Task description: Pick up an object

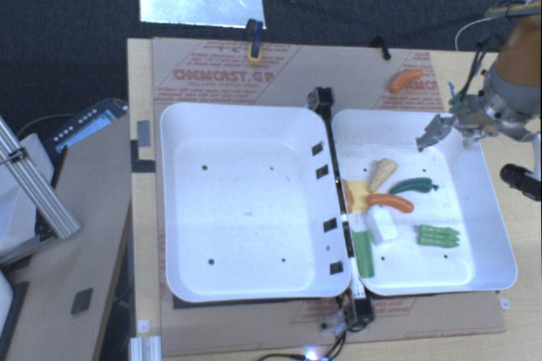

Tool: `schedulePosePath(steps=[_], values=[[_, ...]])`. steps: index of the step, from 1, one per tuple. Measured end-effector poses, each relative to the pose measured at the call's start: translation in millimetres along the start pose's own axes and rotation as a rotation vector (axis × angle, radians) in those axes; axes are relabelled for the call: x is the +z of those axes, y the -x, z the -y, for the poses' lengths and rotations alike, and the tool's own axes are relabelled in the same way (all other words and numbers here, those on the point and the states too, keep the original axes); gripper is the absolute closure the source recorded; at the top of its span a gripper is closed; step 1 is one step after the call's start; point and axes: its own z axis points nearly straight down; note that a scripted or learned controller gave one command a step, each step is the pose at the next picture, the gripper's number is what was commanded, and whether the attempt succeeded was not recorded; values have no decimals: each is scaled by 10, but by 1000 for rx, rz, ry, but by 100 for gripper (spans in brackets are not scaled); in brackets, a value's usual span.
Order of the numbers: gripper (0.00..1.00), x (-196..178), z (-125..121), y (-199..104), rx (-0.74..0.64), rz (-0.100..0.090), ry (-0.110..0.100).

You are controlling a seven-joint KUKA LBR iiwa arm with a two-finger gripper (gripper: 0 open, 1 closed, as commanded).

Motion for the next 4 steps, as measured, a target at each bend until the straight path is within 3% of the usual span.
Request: schedulePosePath(steps=[1,2,3,4], values=[[0,1045,110,-231,-3,-3,-8],[0,1215,851,217,7,-1,-7],[0,1195,233,-486,-9,-2,4],[0,1204,690,-450,2,-1,-4]])
